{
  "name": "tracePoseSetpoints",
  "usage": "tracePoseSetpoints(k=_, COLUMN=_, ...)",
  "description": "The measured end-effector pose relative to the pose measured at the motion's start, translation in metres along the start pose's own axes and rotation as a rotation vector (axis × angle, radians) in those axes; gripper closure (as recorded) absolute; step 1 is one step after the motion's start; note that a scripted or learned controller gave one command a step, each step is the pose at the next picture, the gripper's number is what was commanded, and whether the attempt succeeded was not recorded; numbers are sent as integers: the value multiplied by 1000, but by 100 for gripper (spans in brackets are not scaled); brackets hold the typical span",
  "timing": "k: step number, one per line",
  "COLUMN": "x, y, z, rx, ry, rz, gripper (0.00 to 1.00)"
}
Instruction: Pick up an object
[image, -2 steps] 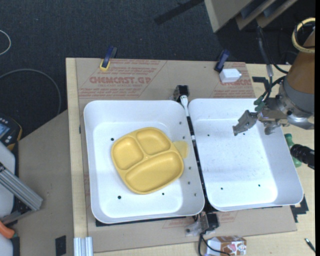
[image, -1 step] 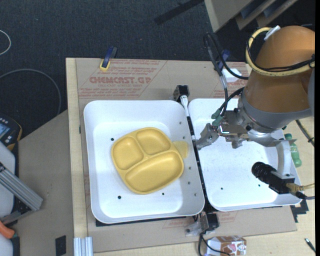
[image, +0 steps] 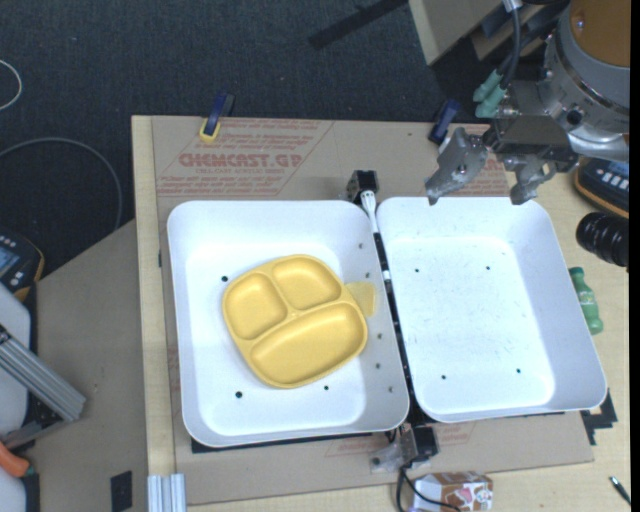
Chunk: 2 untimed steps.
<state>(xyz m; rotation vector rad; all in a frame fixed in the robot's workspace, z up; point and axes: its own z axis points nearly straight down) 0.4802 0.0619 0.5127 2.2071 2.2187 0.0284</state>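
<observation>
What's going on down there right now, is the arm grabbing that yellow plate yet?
Gripper open, above right bin's far edge, holding nothing. Yellow divided plate lies flat in left bin, untouched. Nothing on the plate.

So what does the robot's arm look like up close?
The arm is a fat grey metal tube with an orange band around it near the top. A dark cable runs down beside it. At the end sits a boxy grey gripper with two grey metal jaws, and there is a teal-green piece next to it.
</observation>
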Motion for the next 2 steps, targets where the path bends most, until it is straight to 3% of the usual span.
tracePoseSetpoints(k=1, x=-1, y=0, z=-2, rx=16, ry=-4, rz=3, gripper=100)
tracePoseSetpoints(k=2, x=10, y=-4, z=102, rx=33, ry=-6, rz=6, gripper=100)
